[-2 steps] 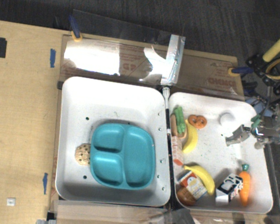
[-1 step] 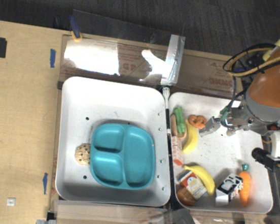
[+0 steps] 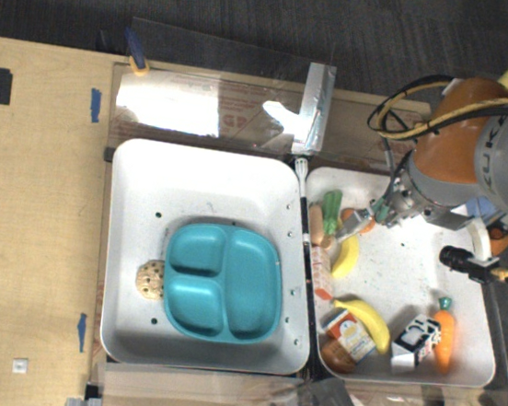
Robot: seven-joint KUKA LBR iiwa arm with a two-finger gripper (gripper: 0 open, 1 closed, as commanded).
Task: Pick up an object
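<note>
Nearest the camera, at the bottom edge of the right bin (image 3: 482,371), sits a cluster: a ripe banana (image 3: 370,320) lying across a small jar (image 3: 347,342), a black-and-white carton (image 3: 416,338) and an orange carrot (image 3: 444,336) standing just beside it. My arm (image 3: 470,147) reaches in from three o'clock, and its end effector (image 3: 385,208) hangs over the top left part of this bin. I cannot tell how far it is open, and I see nothing in its grip.

Closest to it is a smaller yellow banana (image 3: 346,257), which I judge the likeliest thing to pick. It lies toward seven o'clock from the end effector, near but apart from it. Its long axis runs roughly from one o'clock to seven o'clock, almost in line with that direction. A green vegetable (image 3: 331,209) lies at nine o'clock from the end effector, upright along the bin's left wall.

Over in the left bin (image 3: 137,173) rest a teal divided plate (image 3: 223,280) and a cookie (image 3: 150,279) touching the plate's nine o'clock side. Both are well apart from the end effector. Both bins stand on a wooden tabletop (image 3: 25,214).
</note>
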